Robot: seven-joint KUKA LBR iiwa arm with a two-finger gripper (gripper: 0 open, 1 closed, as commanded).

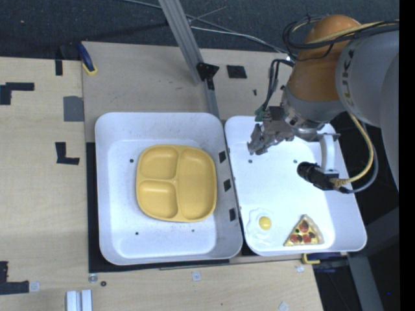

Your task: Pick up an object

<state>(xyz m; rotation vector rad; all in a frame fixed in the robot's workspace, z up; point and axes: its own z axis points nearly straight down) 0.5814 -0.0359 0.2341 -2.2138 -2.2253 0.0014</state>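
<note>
gripper (257,146) hanging over the far left part of the right bin (285,186), finger state unclear | fried egg (261,224) and pizza slice (304,232) lying near edge | yellow plate (176,182) sitting in left bin (117,193)

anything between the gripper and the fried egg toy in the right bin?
No. In the camera view, bare white bin floor separates the gripper from the white-and-yellow fried egg toy.
</note>
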